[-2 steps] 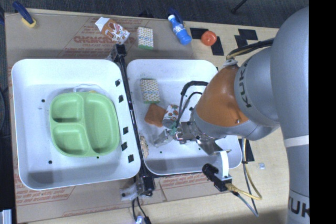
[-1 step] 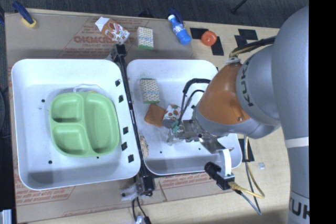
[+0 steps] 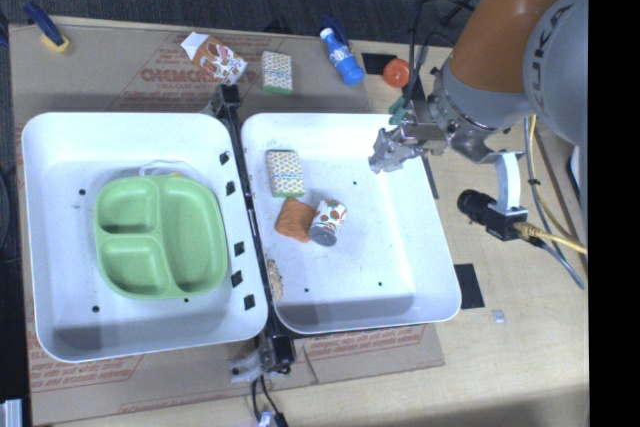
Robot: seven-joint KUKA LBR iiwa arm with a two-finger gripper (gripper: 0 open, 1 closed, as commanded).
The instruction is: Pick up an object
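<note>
I read this as the approach step: nothing is lifted yet. My gripper (image 3: 386,155) hangs over the upper right part of the right bin (image 3: 430,260), and from this slant I cannot tell how wide it stands or whether anything sits in it; I see no object at its tip.

The candidates lie left of the gripper, toward the divider between the bins. A small patterned box (image 3: 285,172) lies nearest that divider. Just below it an orange block (image 3: 294,219) and a small printed can (image 3: 328,221) lie touching each other, the can on its side.

My judgement is that the next move calls for a shift left and down toward one of these, then a descent. The box stands apart from the other two, so it looks the cleaner target; the can and block crowd each other and a finger could land between them.

The left bin (image 3: 40,245) holds a green divided tray (image 3: 160,235). Beyond the right bin, on the cardboard, lie another patterned box (image 3: 276,72), a blue bottle (image 3: 343,57) and a snack packet (image 3: 213,59). The arm's bulk hides the bench behind it, and the gripper's underside is lost in shadow.
</note>
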